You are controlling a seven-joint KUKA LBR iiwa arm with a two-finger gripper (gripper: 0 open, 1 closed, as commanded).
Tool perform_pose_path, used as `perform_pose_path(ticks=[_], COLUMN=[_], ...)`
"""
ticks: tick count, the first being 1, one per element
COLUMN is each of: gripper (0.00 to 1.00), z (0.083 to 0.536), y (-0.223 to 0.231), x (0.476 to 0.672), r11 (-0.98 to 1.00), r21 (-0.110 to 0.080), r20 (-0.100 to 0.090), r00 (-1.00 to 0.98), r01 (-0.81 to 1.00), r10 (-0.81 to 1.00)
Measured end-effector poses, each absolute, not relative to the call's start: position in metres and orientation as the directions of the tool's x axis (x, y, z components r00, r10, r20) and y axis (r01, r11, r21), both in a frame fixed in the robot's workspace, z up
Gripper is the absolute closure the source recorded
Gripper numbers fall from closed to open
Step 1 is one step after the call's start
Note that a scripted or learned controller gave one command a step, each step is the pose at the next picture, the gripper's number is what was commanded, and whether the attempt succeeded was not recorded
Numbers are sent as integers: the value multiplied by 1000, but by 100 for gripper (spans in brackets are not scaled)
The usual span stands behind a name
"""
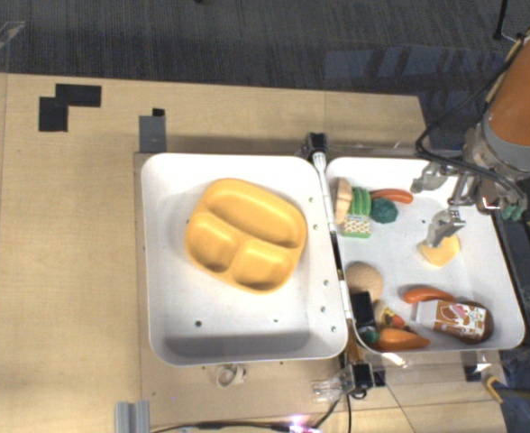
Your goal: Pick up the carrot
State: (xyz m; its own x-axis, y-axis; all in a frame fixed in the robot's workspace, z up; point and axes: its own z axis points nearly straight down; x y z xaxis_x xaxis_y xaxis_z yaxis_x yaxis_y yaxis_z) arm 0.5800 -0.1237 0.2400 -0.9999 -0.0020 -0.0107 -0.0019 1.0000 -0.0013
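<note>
Carrot [402, 338] sits at right bin's [514, 305] front rim, well apart from gripper [444, 233], which hovers over cheese wedge [440, 253]; jaw state unclear.

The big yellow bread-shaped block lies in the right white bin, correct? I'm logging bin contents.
Not quite. The camera view shows the big yellow bread-shaped block lying in the left white bin, not the right white bin.
</note>
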Motion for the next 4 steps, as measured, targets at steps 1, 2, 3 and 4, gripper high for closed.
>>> perform_pose_path(ticks=[1, 2, 3, 4], gripper=[0, 0, 0, 0], z=[185, 220, 245, 191], y=[-54, -89, -153, -199], x=[603, 599, 579, 580], r11=[949, 998, 962, 967], r21=[4, 0, -8, -3], r20=[-6, -15, -14, -7], r00=[-949, -997, -962, -966], r01=[315, 71, -273, -257], r10=[315, 71, -273, -257])
